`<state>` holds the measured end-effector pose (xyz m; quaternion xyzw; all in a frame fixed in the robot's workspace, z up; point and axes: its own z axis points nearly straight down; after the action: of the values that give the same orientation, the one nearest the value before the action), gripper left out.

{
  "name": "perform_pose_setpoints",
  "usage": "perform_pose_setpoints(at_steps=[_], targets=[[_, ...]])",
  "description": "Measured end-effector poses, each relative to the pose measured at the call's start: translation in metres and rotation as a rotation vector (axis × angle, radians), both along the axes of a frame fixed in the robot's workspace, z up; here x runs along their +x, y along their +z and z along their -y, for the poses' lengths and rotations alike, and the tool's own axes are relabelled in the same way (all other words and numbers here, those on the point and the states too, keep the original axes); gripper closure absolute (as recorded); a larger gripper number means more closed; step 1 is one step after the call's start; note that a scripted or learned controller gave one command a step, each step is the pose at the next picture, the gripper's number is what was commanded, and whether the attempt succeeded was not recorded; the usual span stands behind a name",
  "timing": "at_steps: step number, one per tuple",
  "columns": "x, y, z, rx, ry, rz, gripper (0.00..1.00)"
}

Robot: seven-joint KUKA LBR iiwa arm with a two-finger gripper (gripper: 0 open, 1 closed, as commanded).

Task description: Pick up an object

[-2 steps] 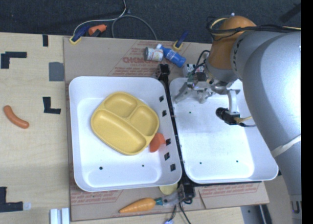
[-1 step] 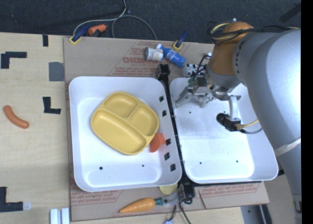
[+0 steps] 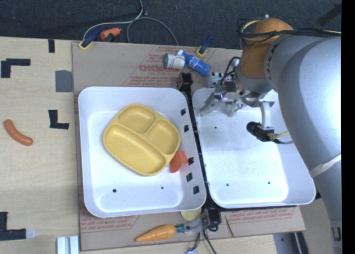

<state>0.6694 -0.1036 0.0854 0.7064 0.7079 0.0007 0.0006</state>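
A yellow divided plate [image 3: 141, 138] lies in the left bin [image 3: 84, 136]. A small orange-red piece [image 3: 177, 162] rests against the plate's right edge. My gripper [image 3: 216, 108] is at the far left corner of the right bin [image 3: 249, 181], close to the wall between the bins. Its two grey fingers [image 3: 205, 106] stand spread apart and open, with nothing between them. The grey arm with its orange band [image 3: 260, 45] comes in from the right over the bin's far edge.
A white and blue bottle [image 3: 188, 61] lies on the cardboard behind the bins. A toy carrot [image 3: 157, 233] lies in front of them, and an orange sausage [image 3: 18, 132] at the far left. Black clips [image 3: 191, 161] line the bins' shared wall.
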Motion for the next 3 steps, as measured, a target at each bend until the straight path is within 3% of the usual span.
perform_pose_setpoints(at_steps=[1, 2, 3], targets=[[0.000, 0.010, 0.000, -0.002, 0.001, 0.000, 1.00], [0.000, 0.010, 0.000, -0.003, 0.001, -0.001, 0.00], [-0.001, 0.000, -0.006, -0.004, -0.001, -0.002, 0.00]])
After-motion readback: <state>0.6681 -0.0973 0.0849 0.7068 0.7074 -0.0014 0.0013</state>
